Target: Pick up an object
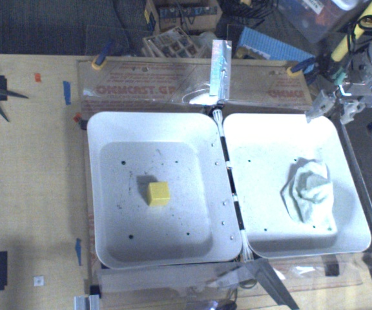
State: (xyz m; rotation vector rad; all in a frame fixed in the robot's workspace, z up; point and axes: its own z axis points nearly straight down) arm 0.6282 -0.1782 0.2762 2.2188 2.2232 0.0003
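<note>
Yellow cube [159, 194] near centre of left bin [108, 134]; crumpled white cloth [310, 191] in right bin [257, 134], at six o'clock from gripper [333, 103], nearer. Fingers' spread: cannot tell; nothing seen held.

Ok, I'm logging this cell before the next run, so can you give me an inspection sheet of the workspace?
Surface: bench bearing left bin and right bin, side by side.
Job's things: yellow block in left bin; crumpled white cloth in right bin.
Clutter: blue clamps and tape marks on bench.
Gripper: gripper at right bin's far right corner, holding nothing seen.
Cables: dark tangle behind bench.
Surroundings: boxes, electronics.
</note>
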